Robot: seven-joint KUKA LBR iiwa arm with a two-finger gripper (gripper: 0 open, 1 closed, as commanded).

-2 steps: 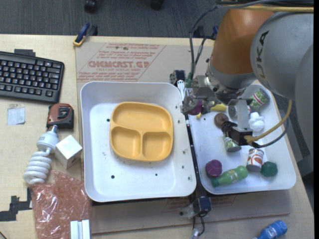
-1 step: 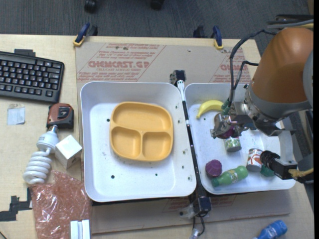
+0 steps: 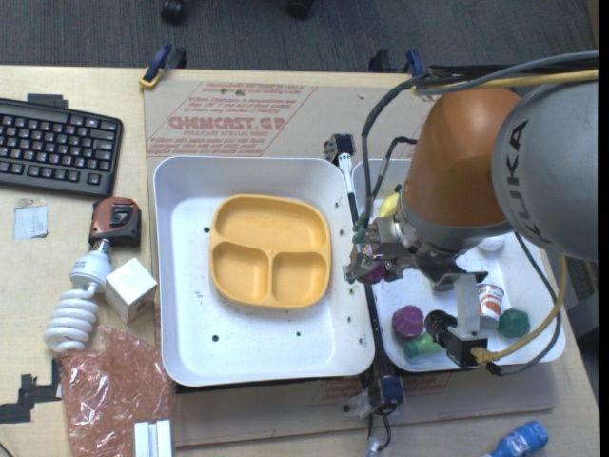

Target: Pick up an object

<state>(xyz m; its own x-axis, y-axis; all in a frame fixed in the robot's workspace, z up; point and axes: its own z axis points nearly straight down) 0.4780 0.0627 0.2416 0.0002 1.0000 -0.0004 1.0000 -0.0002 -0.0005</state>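
My gripper (image 3: 369, 263) hangs over the wall between the two bins, below the orange wrist band (image 3: 457, 160). A small dark purple object (image 3: 377, 270) sits between its fingers, and they are shut on it. In the right bin (image 3: 542, 350) lie a purple round piece (image 3: 407, 322), a green piece (image 3: 419, 347), a green ball-like thing (image 3: 514, 324) and a white bottle with a red label (image 3: 489, 303). A yellow item (image 3: 386, 204) peeks out under the arm. The arm hides much of the right bin.
The left bin (image 3: 181, 341) holds a yellow three-part plate (image 3: 271, 251). Left of the bins on the bench are a keyboard (image 3: 57, 147), a tape measure (image 3: 116, 221), a spiral bulb (image 3: 78, 303), a white cube (image 3: 130, 287) and a reddish bag (image 3: 114, 388).
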